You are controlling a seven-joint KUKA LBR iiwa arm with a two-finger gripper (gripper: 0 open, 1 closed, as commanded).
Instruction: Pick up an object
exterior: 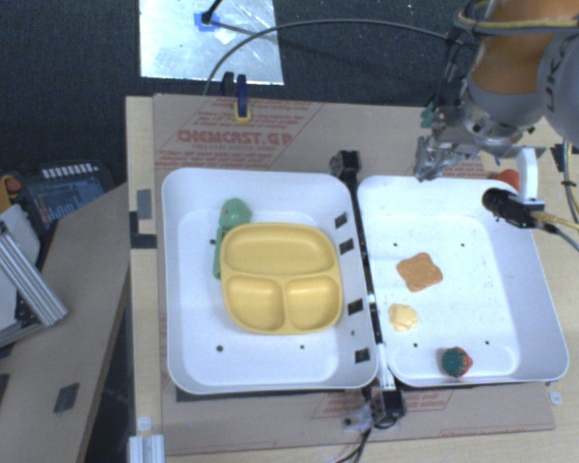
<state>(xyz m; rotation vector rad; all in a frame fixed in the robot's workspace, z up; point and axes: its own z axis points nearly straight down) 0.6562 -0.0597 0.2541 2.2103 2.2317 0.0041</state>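
In the right bin (521,287) lie an orange-brown flat piece (420,272), a small pale yellow lump (402,316) and a green and red ball (454,361) near the front rim. My gripper (430,165) hangs over the back left corner of that bin, well above and behind these objects. Nothing shows between its fingertips. In the left bin (188,258) a yellow divided tray (279,277) rests, with a green object (232,218) partly tucked under its back left edge.
A black divider (359,258) with clips runs between the two bins. Cardboard (270,128) lies under both bins. A shiny metal sheet (210,25) is behind them, and grey equipment (19,268) stands at the left.
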